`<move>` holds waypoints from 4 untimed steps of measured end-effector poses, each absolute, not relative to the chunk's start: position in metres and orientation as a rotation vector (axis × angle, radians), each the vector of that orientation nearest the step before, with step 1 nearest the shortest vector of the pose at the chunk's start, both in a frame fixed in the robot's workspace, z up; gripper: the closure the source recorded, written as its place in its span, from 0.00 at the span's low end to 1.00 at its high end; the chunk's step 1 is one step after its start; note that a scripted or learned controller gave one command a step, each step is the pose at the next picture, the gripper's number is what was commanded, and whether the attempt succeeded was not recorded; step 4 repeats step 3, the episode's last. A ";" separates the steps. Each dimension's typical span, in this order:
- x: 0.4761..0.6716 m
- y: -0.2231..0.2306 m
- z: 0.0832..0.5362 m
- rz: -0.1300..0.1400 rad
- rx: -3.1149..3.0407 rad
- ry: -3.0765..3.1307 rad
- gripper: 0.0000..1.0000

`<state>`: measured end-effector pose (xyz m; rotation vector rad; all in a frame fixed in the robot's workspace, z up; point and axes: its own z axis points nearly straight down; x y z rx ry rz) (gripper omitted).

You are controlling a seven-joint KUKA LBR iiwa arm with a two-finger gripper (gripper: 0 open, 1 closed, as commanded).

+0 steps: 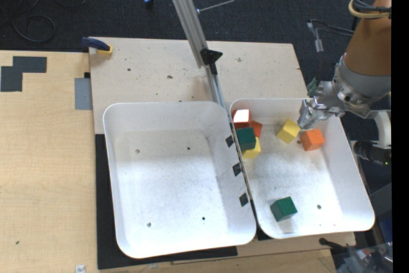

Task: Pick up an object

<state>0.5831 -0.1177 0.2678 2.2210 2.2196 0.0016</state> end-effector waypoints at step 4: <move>0.565 0.041 0.229 -0.003 2.220 2.232 1.00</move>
